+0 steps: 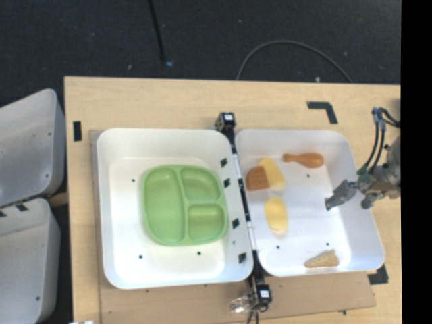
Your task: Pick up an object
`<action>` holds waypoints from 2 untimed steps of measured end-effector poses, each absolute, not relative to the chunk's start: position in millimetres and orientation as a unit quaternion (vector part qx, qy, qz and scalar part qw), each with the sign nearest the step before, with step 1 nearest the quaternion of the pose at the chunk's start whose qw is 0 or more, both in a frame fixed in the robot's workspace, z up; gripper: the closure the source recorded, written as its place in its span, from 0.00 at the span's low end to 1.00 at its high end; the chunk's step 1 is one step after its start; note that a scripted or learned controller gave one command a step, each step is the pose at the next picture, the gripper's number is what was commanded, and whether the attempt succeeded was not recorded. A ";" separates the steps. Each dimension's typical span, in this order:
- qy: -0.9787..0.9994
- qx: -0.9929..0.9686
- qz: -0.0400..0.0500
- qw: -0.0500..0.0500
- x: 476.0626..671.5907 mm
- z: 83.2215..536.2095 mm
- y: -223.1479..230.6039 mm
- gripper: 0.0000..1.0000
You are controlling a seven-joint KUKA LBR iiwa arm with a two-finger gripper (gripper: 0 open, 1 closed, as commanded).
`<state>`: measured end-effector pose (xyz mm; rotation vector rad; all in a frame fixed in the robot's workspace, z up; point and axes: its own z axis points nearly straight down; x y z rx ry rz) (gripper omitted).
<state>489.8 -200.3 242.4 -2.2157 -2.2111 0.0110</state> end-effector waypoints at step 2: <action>-0.707 -0.707 0.002 0.003 498.2 186.5 -194.4 0.00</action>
